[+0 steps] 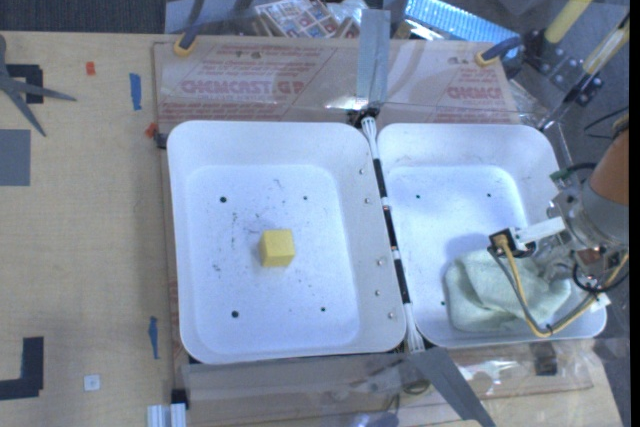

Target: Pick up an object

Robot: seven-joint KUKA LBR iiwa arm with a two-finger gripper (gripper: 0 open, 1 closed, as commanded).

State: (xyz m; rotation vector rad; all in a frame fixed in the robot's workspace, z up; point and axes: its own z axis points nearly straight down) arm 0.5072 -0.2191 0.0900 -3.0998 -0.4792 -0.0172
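Wooden desk (80, 245) carries two shallow white bins side by side, clutter and clear plastic sheeting beyond the far edge.

End effector (545, 260) sits low in the near right corner of the right bin (450, 165). Arm enters from the right; wrist hardware and a looped yellow cable (520, 290) crowd the tip. Cannot tell whether it is open or closed.

Directly under and beside it: a pale, greenish-white crumpled cloth (480, 295), lying on the right bin's floor against the near wall. End effector is over the cloth's right part, at or very near its surface; contact not resolvable. Nothing visibly lifted.

Left bin (200, 155): a small yellow block (277, 248) lies near the middle of the floor, slightly toward the near side, well apart from the arm. Dark specks and scuffs scattered on the bin floor around it.

Farther out on the desk: blue tape strips (135, 92) to the left of the bins, a small orange mark (90, 68) at far left, black markings (25, 365) at the near left corner.
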